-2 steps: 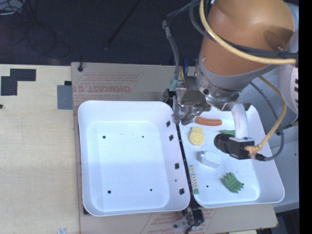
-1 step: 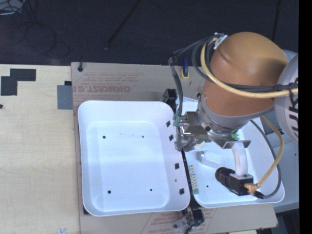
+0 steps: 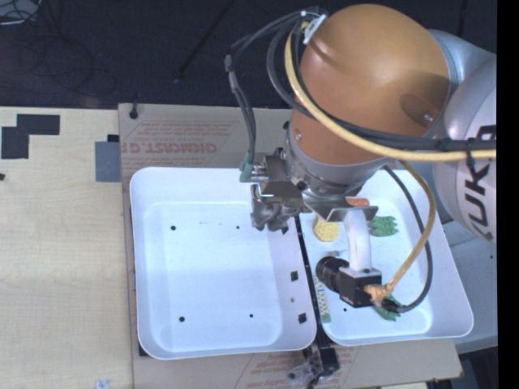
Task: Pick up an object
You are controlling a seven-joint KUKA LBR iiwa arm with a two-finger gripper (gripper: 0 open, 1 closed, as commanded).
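bench: pale wood surface (image 3: 57, 241) at the left, dark floor with cables behind, brown cardboard sheet (image 3: 186, 140) with mirrored red print under both bins.
left bin (image 3: 154, 298): shallow, white, a few small dark dots on its floor.
right bin (image 3: 442, 314): white, touching the left bin along a dark seam, partly covered by the arm.
arm (image 3: 373, 79): large orange dome over a grey ring, reaching in from the right, yellow and black cables looping around it.
gripper (image 3: 269, 217): grey metal block low over the right rim of the left bin, near the seam; cannot tell how far open, nothing visible in its hold.
yellow object (image 3: 327, 232): small, round, textured, lying in the right bin just beside the arm's base.
green object (image 3: 383, 226): small, leafy, in the right bin, near the yellow one, apart from it.
black device (image 3: 347, 280): on the cable end, hanging over the right bin.
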